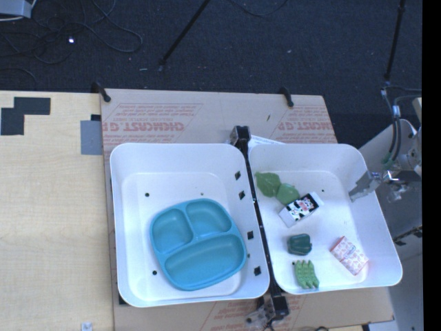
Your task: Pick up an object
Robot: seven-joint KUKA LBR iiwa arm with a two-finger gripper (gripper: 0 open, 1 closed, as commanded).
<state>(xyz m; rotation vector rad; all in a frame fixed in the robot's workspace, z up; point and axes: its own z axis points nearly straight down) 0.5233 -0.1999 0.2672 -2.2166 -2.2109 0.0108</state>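
Note:
The right bin (pixel 372 216) holds several small objects. Two light green leafy pieces (pixel 275 186) lie near its left wall. Beside them is a white carton with black patches (pixel 300 208). A dark green pepper (pixel 299 244) and a green ridged toy (pixel 306 274) sit nearer the front. A pink patterned packet (pixel 349 255) lies at the front right. My gripper (pixel 363 185) hangs at the bin's right rim as a grey part of the arm, above and to the right of the carton, holding nothing that I can see.
The left bin (pixel 131 205) holds a blue divided plate (pixel 198 243). A black divider (pixel 252 205) runs between the bins. Both bins rest on cardboard (pixel 172 119). A pale wooden bench top (pixel 48 219) lies to the left, with dark floor and cables behind.

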